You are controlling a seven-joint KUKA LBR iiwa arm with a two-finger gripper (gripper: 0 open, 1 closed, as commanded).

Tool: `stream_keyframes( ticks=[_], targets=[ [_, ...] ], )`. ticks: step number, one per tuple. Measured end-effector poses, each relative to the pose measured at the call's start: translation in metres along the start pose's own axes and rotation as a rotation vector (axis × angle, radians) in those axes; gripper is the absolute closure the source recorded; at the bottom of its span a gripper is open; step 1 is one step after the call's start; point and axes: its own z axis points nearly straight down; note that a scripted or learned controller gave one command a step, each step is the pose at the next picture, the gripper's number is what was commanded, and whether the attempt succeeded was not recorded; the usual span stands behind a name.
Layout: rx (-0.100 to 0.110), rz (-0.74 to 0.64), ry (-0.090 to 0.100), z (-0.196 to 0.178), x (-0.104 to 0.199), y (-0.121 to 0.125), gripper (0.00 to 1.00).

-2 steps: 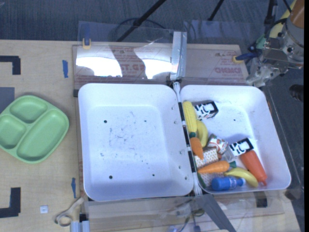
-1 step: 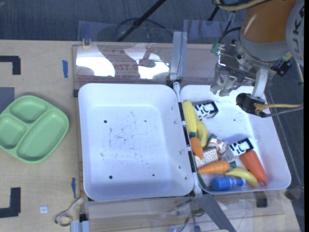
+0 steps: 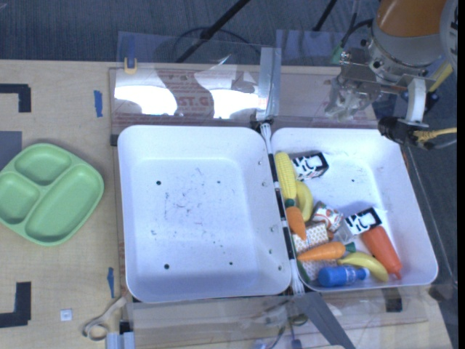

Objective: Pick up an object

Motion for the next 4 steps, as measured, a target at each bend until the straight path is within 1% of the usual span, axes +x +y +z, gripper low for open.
stream_keyframes(
  ticks=[1, 2, 3, 4],
  targets=[
    [-0.002, -0.145, 0.0, -0.038, -0.007, 0.023, 1.0],
    [-0.002, -0.235, 0.0, -0.1, -0.069, -0.016, 1.0],
    [-0.007, -0.236, -0.002, -0.111, -0.068, -0.015, 1.0],
    [0.003, 0.174, 0.0, -0.011, -0.116, 0.003, 1.0]
  ],
)
